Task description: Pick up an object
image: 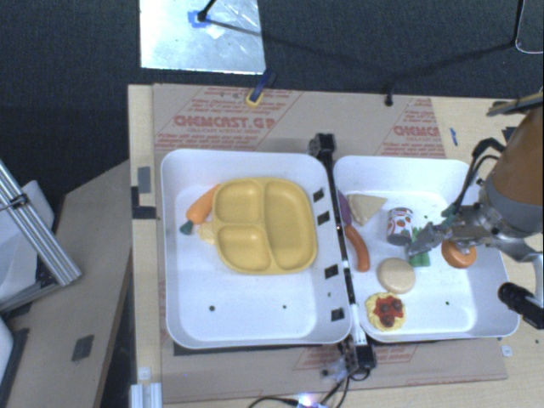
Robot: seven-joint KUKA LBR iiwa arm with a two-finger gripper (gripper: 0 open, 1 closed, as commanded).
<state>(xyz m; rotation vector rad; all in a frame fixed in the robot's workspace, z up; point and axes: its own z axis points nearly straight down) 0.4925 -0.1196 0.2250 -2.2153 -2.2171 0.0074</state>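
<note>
My gripper [422, 243] hangs low over the right bin [442, 172], reaching in from the right, just right of a small can [399, 224] and above a green piece [420, 260]. An orange fruit [460, 254] lies right beside the wrist. Near them lie a beige round bun [396, 275], a red sausage [357, 246], a pale wedge [367, 206] and a small pizza [387, 310]. Nothing shows between the fingers.
The left bin [183, 253] holds a yellow divided plate [259, 225] with a carrot [200, 206] at its left edge. A black divider [337, 228] runs between the bins. A silver sheet [201, 22] lies behind the bench.
</note>
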